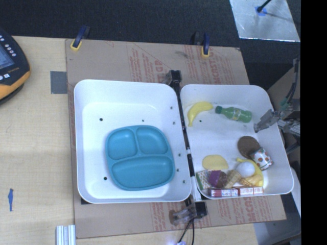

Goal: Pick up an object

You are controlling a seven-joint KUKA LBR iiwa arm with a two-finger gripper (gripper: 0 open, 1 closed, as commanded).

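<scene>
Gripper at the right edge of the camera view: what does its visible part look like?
The gripper is grey metal, ending in slim, pointed dark-grey fingers. Pale cables or rods run up behind it. Its detail is too blurred for markings.

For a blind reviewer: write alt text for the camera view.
The gripper hovers at the right bin's right edge, holding nothing. That bin holds a banana, a green bottle and a heap of small toys; the left bin holds a blue divided plate.
</scene>
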